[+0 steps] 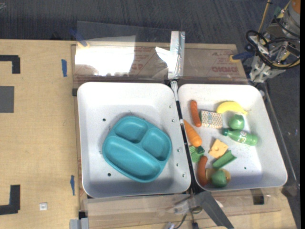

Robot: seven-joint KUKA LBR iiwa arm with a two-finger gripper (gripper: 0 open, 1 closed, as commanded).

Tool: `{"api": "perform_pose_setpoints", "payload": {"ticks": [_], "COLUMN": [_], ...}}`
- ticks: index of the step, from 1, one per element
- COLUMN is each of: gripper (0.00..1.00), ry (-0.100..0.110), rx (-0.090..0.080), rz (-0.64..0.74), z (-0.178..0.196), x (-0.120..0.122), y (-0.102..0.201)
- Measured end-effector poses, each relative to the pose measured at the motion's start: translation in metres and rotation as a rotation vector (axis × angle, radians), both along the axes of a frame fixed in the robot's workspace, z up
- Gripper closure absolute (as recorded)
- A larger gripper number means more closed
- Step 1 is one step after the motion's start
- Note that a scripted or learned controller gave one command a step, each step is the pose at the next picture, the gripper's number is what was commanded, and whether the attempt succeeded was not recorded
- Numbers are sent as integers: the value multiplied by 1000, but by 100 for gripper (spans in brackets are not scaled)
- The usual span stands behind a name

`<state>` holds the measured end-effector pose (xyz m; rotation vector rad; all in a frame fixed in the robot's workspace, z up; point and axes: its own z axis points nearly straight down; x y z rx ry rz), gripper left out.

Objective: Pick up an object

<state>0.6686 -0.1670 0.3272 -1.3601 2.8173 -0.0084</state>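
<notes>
The right bin (267, 173) holds several toy foods. Among them are a yellow banana (230, 108), a green apple (236, 122), a green bottle (241, 137), an orange carrot (193, 133) and a thin red sausage (194, 112). Also there are a patterned packet (211, 119), a cheese wedge (218, 149), a green cucumber (223, 160), a brown-red sausage (203, 169) and a round green fruit (219, 177). The arm's wrist, wrapped in cables, hangs beyond the bin's far right corner. My gripper (259, 71) sits there, outside the bin and above no object.
The left bin (90, 104) holds a teal divided plate (137, 148). A clear plastic sheet (124, 56) and a taped upright divider (176, 51) stand behind the bins. Tan board lies to the left, dark floor at the back.
</notes>
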Motion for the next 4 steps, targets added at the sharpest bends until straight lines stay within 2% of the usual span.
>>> {"api": "perform_pose_setpoints", "payload": {"ticks": [1, 2, 3, 4], "gripper": [100, 100, 100, 100], "ry": [10, 10, -3, 7], "rx": [1, -2, -11, -4], "rz": [234, 535, 503, 593], "z": [-55, -124, -6, -8], "x": [-3, -20, 1, -4], "y": [9, -34, -56, -47]}}
